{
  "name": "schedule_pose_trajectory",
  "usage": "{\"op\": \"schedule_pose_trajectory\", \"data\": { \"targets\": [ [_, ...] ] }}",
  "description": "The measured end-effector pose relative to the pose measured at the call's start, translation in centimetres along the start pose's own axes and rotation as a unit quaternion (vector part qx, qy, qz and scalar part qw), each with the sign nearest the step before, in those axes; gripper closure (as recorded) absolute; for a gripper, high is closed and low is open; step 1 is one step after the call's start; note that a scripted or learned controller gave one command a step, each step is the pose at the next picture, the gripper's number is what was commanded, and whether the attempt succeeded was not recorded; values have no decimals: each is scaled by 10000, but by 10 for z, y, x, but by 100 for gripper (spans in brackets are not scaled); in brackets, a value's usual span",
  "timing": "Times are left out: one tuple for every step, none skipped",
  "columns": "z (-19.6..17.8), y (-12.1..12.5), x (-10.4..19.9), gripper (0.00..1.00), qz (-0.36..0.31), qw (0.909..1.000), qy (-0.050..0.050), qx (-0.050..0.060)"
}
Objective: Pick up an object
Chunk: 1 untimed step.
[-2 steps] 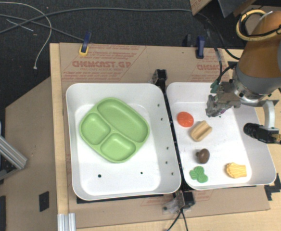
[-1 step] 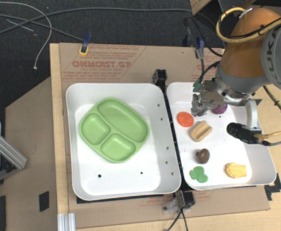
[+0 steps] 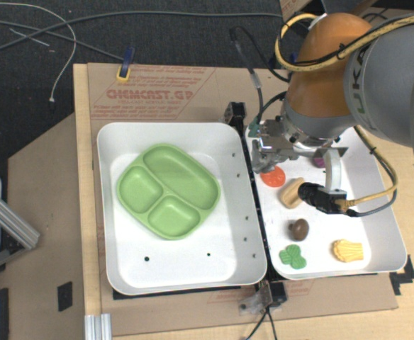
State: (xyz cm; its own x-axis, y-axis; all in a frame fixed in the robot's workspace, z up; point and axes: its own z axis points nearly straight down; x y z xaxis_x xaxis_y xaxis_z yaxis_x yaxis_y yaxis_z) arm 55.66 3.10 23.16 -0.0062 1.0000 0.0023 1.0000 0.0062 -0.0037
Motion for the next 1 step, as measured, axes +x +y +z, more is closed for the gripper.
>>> {"op": "schedule_pose_trajectory", "data": {
  "targets": [
    [-4, -3, 47, 100, 3, 10000, -1, -15]
  ]
}}
